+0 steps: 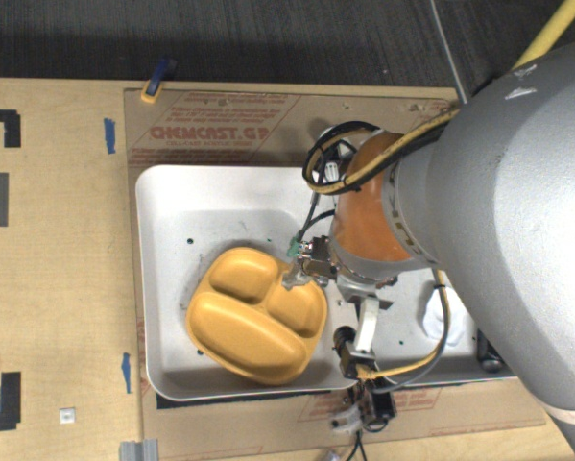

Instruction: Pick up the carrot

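The pincer (pixel 311 265) sits low in the white bin (pixel 162 257), tucked under the orange band of the wrist (pixel 364 224) and pressed right against the upper right edge of a big yellow-orange lumpy object (pixel 253 313); we cannot tell whether it is released or clenched, because the wrist covers its tip from above. We cannot place the carrot with any certainty: the lumpy object looks too broad and rounded to be one, and our guess is that the carrot lies somewhere beneath the arm (pixel 517 257), which hides much of the bin's right side. We would expect a carrot to be light, stiff and rather smooth, tapering to one end, so it may roll or slip out of a loose grip; the safest hold would be across its thicker half, squeezing the width and not the length. Moving outward, the lumpy object fills the middle of the bin and stands in the way of any sweep to the left. A white thing (pixel 434 317) peeks out just beside the arm on the right. Yellow and black cables (pixel 330 157) loop above the wrist and could snag. The bin rests on cardboard (pixel 210 128), with a blue clip (pixel 155 80) beyond its far corner.
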### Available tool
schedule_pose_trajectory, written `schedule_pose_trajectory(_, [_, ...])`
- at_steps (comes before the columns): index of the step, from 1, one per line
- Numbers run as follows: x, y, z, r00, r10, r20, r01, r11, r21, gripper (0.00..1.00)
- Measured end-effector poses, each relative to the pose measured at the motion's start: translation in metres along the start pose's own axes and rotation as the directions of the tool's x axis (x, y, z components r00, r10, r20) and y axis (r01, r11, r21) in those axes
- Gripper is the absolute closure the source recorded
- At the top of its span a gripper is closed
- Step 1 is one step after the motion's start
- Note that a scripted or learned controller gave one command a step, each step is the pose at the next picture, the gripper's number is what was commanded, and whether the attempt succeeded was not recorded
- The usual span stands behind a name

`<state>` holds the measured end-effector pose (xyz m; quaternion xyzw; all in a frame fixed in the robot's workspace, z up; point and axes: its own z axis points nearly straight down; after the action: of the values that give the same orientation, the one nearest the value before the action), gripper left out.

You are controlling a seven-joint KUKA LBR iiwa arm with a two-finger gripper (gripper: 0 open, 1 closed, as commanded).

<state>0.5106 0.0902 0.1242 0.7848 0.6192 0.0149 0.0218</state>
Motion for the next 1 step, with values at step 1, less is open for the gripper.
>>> schedule_pose_trajectory(1, [0.0007, -0.0009, 0.0007, 0.998, -0.069, -0.001, 0.069, 0.998, 0.002, 0.0])
